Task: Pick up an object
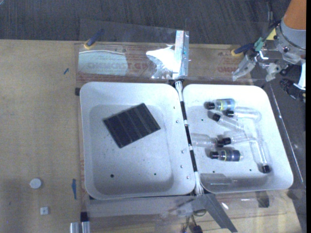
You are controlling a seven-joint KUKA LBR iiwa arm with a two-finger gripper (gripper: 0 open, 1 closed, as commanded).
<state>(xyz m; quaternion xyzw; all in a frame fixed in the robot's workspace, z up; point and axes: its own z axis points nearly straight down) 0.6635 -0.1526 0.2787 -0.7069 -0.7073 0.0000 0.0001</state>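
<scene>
The right bin (284, 155) holds several small clear vials with black caps. One with a yellow and blue label (220, 104) lies near the back, and another labelled vial (226, 155) lies near the front. Clear vials (239, 116) are scattered between them. In the left bin (83, 130) a dark ribbed rectangular pad (131, 124) lies flat and turned at an angle. My gripper (256, 72) hangs at the upper right, above the back rim of the right bin. It is open, its two metal fingers (241, 72) are spread, and nothing is between them.
Crumpled clear plastic film (133, 61) lies on the board behind the left bin. A blue and yellow clamp (93, 39) sits at the back left, and another clamp (245, 49) is beside my gripper. A small grey disc (35, 183) lies on the bench at the left.
</scene>
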